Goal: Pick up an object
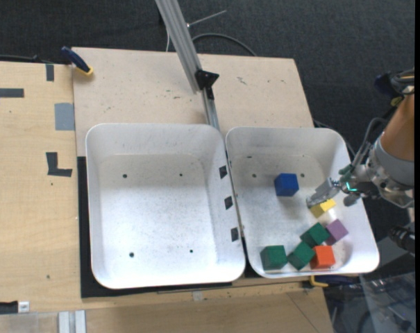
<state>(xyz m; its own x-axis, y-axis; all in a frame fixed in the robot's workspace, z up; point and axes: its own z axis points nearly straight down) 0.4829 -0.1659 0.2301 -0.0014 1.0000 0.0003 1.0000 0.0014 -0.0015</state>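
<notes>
My gripper (330, 193) reaches in from the right over the right bin (265, 144), near its right wall. A small yellow block (325, 207) lies right under its tip, touching or nearly touching it. A blue cube (287, 184) sits to the left of the gripper, in the middle of the bin. Below the gripper, a purple block (337, 229), an orange block (324, 256) and three green blocks (301, 255) are clustered in the bin's front right corner.
The left bin (154, 141) stands beside the right one, the two sharing a raised rim at the middle. A metal rail (182, 37) slants down from the top toward the bins. A blue and yellow clamp (76, 60) lies at the bench's far left.
</notes>
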